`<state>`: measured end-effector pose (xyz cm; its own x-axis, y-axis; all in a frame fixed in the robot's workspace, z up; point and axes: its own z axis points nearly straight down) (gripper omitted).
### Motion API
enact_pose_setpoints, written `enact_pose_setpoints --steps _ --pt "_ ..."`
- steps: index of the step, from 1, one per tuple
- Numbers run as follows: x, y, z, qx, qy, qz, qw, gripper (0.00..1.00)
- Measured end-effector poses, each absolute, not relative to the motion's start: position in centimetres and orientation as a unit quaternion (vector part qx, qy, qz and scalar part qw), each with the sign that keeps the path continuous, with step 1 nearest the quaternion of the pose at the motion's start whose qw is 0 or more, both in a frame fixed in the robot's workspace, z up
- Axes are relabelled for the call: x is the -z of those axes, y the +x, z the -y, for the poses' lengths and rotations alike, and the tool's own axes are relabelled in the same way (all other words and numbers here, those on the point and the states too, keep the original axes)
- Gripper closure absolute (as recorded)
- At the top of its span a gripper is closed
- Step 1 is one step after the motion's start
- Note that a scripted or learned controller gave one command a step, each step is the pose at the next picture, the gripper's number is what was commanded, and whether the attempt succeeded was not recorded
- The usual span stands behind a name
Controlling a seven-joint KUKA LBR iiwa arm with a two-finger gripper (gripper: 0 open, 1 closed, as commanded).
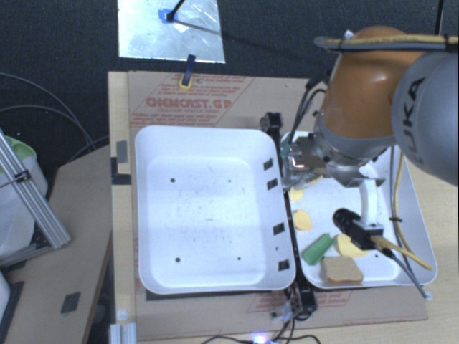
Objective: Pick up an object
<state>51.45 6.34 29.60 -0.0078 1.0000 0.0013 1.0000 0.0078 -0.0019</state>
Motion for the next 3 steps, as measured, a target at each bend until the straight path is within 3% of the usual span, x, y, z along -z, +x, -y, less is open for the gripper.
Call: enact_pose_setpoints --steps 1,2,3 --pt "-45.2 48.7 -5.2 0.0084 -0.705 0.709 -0.005 1.0" --pt "-44.8 48.7 0.1 0.0016 -0.708 0.707 -0.002 1.0" --pt "-50.5 48.7 6.8 0.0025 -0.709 0.705 -0.004 1.0"
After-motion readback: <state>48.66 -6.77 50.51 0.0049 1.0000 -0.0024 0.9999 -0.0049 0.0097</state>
